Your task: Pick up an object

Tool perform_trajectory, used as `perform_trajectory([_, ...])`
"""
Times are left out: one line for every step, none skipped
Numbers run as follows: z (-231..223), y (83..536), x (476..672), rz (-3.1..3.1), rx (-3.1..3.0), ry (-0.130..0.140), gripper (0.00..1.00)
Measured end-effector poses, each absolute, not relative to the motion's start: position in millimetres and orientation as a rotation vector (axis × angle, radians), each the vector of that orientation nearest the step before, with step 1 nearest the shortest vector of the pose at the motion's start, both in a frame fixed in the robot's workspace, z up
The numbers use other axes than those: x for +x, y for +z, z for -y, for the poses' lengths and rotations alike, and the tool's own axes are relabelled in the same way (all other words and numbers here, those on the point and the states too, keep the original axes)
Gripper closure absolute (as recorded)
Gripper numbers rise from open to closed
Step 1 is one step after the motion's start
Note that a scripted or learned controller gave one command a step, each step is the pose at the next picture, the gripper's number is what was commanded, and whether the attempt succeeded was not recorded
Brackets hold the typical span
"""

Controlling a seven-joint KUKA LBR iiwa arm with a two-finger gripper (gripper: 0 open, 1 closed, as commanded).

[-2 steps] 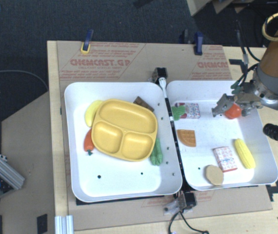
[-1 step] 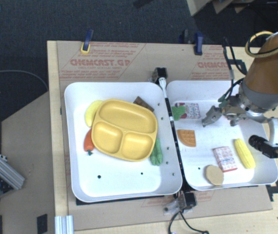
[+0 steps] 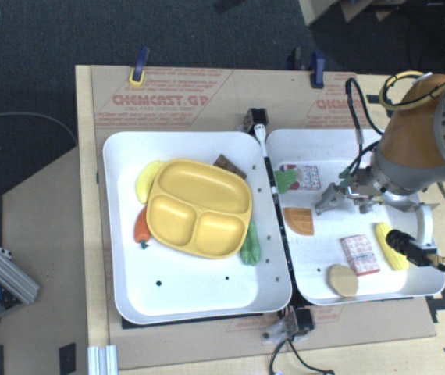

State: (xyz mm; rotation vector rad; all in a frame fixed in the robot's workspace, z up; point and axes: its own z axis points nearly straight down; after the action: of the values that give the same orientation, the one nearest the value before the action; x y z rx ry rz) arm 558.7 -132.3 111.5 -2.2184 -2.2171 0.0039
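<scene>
My gripper (image 3: 333, 198) hangs low over the middle of the right bin (image 3: 328, 143), with nothing visibly held. Just to its left lies an orange wedge (image 3: 299, 221). Behind that sit a green item (image 3: 286, 180) and a white-and-pink packet (image 3: 309, 176). In front of the gripper a pink checkered packet (image 3: 360, 254) lies flat, with a tan round piece (image 3: 343, 280) near the front rim. A yellow banana-like object (image 3: 388, 248) lies at the right, partly under a black part of the arm.
The left bin (image 3: 129, 287) holds a yellow divided tray (image 3: 199, 208) resting on a yellow item (image 3: 147, 180), a red-orange pepper (image 3: 141, 226), a green piece (image 3: 250, 245) and a brown piece (image 3: 226, 163). Cables (image 3: 357, 116) run down to the wrist.
</scene>
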Motion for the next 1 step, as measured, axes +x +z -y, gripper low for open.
perform_trajectory([131.5, 82.9, 558.2, 2.219, -2.218, 0.003, 0.0])
